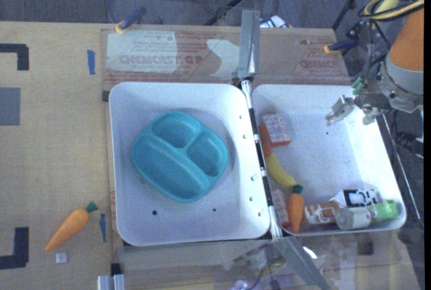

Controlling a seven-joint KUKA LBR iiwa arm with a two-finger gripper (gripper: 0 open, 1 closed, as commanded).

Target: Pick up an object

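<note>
From above and at a slant, the camera view shows a tan desk (54,147) carrying two shallow white bins side by side. The left bin (128,214) holds a blue divided plate (180,155), which lies a little left of its middle. The right bin (343,167) has its contents gathered along its left wall and near edge: a small red-and-white carton (276,129) near the left wall, a yellow banana (281,173) just below it, and an orange carrot (295,210) with a dark green top touching the banana's lower end. Beside the carrot along the near edge lie a small orange-and-white pack (320,212), a black-and-white carton (359,198) and a grey bottle with a green cap (367,215), close together. A second carrot (67,229) lies on the desk outside the bins, off the left bin's near left corner. The arm, with its orange band (408,46), comes in from the right, and its pincer (353,110) hangs over the far right part of the right bin, well apart from the things below. Its two fingers stand apart with nothing between them.
</note>
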